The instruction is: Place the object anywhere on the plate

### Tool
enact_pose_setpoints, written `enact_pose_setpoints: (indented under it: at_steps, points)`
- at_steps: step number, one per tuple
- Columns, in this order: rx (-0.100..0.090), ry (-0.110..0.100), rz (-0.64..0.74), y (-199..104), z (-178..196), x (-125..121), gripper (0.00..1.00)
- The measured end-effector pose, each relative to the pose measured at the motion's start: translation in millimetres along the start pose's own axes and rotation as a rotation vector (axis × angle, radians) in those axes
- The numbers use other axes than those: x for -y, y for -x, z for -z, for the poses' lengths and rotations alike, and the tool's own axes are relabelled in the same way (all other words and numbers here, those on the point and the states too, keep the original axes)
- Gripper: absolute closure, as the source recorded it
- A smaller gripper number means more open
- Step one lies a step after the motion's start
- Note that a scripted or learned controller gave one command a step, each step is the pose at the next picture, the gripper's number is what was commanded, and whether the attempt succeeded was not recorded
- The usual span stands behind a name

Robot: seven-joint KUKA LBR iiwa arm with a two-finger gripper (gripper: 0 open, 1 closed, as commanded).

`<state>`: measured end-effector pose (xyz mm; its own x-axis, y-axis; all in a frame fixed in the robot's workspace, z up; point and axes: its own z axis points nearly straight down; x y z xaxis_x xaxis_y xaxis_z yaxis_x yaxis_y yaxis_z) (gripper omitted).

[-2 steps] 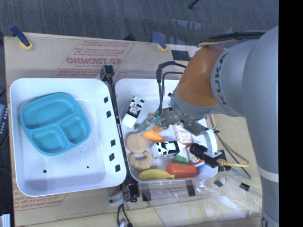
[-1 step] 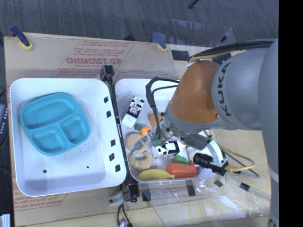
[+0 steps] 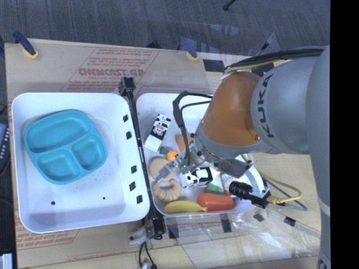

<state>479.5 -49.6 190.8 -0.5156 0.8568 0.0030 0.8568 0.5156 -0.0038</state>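
The blue three-compartment plate (image 3: 64, 144) lies in the left bin (image 3: 73, 217), toward its far left, with nothing on it. My gripper (image 3: 175, 168) is lowered into the right bin (image 3: 162, 101), among a cluster of toy foods. It hangs just above a tan ring-shaped bagel (image 3: 167, 190) and beside a round beige piece (image 3: 157, 166). A black-and-white cow-patterned toy (image 3: 197, 177) sits right behind it, partly under the wrist. The arm's orange band hides the bin's middle.
Also in the right bin are a cow-print milk carton (image 3: 160, 128), a carrot (image 3: 182, 142), a small orange piece (image 3: 173, 156), a banana (image 3: 182, 207) and a red pepper (image 3: 216, 202). A black divider rail (image 3: 134, 144) separates the bins. Cables trail at the right.
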Motion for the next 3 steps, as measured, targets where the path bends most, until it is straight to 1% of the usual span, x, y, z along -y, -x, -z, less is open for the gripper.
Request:
enact_pose_setpoints:
  at_steps: [3]
  points:
    - [0.000, 0.000, 0.000, 0.0, 0.0, 0.0, 0.00]
